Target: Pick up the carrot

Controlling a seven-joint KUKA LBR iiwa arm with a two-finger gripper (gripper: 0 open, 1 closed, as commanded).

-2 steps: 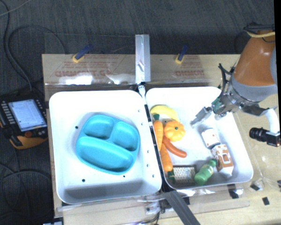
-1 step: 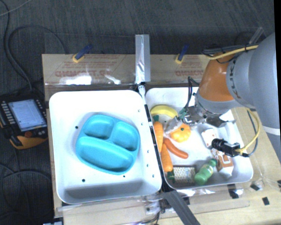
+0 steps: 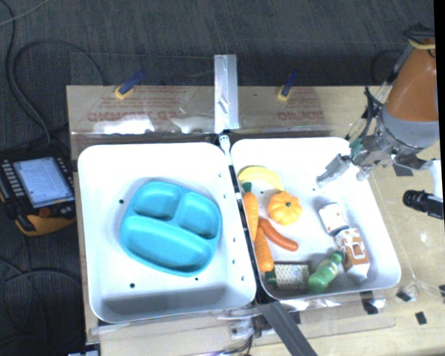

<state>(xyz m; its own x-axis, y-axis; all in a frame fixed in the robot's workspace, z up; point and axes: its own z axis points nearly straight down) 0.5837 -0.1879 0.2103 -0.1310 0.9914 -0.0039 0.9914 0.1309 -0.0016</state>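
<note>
The carrot is long and orange. It lies along the left wall of the right bin, with its green top towards the far end. My gripper hangs over the far right corner of that bin, well to the right of the carrot and apart from it. Its fingers are spread, with nothing between them.
Beside the carrot lie a red sausage, a small orange pumpkin and a yellow fruit. A white bottle, an orange carton, a green bottle and a small box fill the near right. The left bin holds a blue divided tray.
</note>
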